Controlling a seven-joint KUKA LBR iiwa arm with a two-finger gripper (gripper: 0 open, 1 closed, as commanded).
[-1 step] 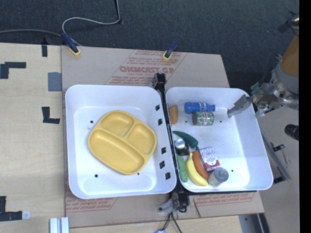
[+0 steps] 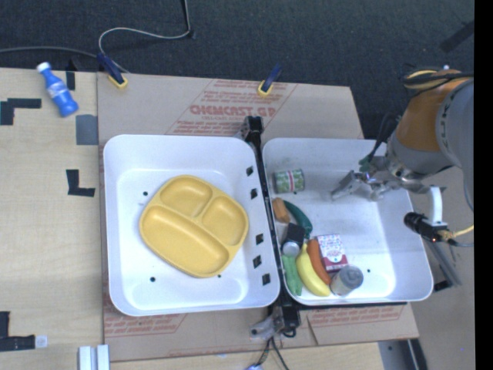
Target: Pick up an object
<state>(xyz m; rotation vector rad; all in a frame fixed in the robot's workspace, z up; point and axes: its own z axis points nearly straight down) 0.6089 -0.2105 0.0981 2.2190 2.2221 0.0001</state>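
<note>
Fingers of the gripper look spread and bare as we view it over the right bin. We find a green can near its left; banana, carton cluster lower.
</note>
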